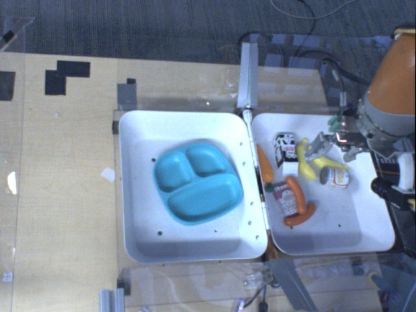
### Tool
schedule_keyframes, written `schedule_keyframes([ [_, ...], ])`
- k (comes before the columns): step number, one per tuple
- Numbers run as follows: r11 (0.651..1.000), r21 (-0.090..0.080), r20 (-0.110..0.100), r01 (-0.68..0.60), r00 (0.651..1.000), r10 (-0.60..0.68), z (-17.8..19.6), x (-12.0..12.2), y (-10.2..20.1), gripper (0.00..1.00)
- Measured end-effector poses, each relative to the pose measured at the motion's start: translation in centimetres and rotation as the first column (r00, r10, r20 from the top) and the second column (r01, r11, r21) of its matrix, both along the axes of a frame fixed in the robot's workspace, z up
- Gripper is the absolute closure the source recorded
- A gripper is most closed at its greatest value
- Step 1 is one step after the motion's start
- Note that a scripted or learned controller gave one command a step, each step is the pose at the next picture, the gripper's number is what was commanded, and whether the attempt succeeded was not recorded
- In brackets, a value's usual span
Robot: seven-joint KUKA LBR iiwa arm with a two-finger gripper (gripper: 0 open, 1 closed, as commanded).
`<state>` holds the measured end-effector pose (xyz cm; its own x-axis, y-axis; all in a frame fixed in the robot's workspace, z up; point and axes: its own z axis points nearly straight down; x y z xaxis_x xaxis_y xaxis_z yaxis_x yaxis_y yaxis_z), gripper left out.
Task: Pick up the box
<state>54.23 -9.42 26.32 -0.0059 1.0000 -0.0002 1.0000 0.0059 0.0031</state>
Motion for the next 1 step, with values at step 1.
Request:
schedule_keyframes([
  [1, 1.000, -0.001, -0.001, -0.030, 1.000, 0.030, -10.82, -2.84, -11.15, 0.00],
])
